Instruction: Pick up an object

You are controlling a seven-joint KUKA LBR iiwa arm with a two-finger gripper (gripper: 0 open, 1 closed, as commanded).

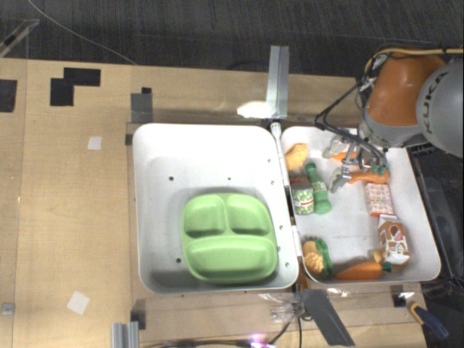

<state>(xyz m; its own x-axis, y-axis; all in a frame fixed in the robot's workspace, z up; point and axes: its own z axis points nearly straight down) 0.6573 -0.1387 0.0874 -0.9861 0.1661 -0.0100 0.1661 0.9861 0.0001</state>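
The right bin (pixel 424 216) holds several toy foods. A bread roll (pixel 296 154) sits at its far left, with a green bottle (pixel 317 188) and a red-and-green can (pixel 301 198) just in front of it. Along the right wall are a pink-and-white packet (pixel 378 198) and a small brown-and-white carton (pixel 393 242). A carrot (pixel 359 271) and a roll with green leaves (pixel 317 257) lie at the front. My gripper (pixel 352 171) hangs open over the far part of this bin. A small orange item (pixel 374 171) lies right beside its fingers, not visibly held.
The left bin (pixel 156 158) holds a green divided plate (pixel 229 236) in its front half. A metal post (pixel 278 85) stands behind the wall shared by the two bins. The arm's orange band (pixel 399 85) looms over the right bin's far corner.
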